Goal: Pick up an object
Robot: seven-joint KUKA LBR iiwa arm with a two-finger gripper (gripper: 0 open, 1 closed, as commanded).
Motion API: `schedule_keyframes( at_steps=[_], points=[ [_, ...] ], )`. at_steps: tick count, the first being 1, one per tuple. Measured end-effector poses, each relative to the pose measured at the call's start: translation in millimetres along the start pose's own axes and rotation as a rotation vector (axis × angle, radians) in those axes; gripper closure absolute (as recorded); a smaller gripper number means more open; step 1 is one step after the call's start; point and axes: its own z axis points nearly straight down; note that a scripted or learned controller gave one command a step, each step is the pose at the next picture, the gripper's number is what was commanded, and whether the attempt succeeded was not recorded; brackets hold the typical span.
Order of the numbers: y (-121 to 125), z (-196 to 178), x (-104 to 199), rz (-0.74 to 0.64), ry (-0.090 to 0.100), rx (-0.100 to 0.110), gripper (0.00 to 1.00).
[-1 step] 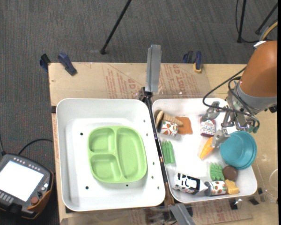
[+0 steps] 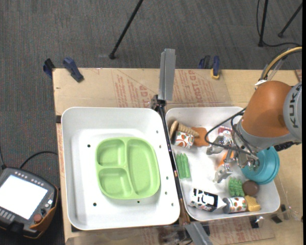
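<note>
Along the right bin's (image 2: pixel 275 200) near edge lie a black-and-white cup (image 2: pixel 204 199), a green block (image 2: pixel 235 187) and a brown ball (image 2: pixel 250 188), just below the pincer (image 2: pixel 225 173), whose fingers spread apart, holding nothing, above bare white floor.

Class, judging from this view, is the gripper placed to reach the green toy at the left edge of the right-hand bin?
Probably yes. The green toy lies flat with bare bin floor around it, and the gripper hangs nearby over the same right bin, nothing standing between them.
</note>
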Motion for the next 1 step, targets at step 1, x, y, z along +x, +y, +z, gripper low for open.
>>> schedule_keyframes(
  at_steps=[1],
  points=[
    [2.7,-13.0,-3.0,-0.007,-0.007,0.000,1.00]
  ],
)
